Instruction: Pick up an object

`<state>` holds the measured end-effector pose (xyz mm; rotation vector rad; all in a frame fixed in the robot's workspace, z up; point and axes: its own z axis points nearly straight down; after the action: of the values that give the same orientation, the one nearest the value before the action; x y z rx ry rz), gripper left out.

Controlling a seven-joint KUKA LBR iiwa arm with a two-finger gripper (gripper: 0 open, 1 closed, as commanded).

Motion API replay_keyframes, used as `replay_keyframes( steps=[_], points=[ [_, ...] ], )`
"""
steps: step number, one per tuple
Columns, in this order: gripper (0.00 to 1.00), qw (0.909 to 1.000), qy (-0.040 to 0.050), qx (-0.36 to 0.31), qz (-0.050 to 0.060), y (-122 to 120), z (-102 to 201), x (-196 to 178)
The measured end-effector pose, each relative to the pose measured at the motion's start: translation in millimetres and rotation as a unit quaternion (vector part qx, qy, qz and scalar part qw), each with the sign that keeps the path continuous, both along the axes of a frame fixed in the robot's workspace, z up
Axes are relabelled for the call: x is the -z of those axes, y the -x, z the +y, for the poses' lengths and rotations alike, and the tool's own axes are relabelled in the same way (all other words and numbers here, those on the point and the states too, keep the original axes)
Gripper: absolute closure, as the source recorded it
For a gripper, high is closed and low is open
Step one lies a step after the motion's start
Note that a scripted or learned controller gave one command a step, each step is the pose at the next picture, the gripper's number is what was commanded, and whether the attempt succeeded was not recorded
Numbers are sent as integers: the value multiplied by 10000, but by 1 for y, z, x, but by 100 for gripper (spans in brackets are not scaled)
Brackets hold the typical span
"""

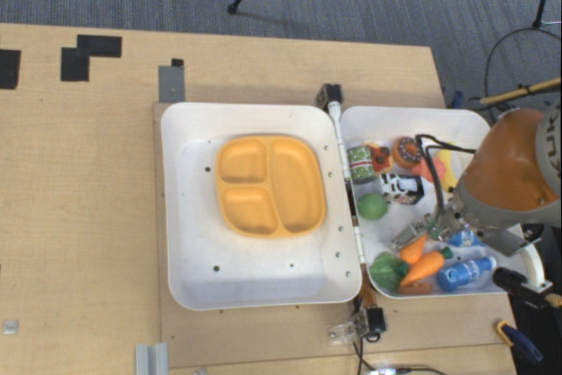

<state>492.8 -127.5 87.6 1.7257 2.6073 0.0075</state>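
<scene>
The tool (pixel 432 234) is lowered into the right bin (pixel 474 120), just above the carrots (pixel 420 263), with the blue bottle (pixel 464 273) beside it. Whether anything is gripped cannot be told; its state is hidden under the wrist. Nothing is seen lifted, so the pick is judged not yet done.

Yellow three-compartment tray (pixel 268 186) in the left white bin (pixel 193 277), on a wooden bench (pixel 79 215)
</scene>
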Motion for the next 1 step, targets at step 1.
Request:
replay_keyframes(
  steps=[1],
  points=[
    [0,9978,10,-659,13,2,34,0]
  ],
)
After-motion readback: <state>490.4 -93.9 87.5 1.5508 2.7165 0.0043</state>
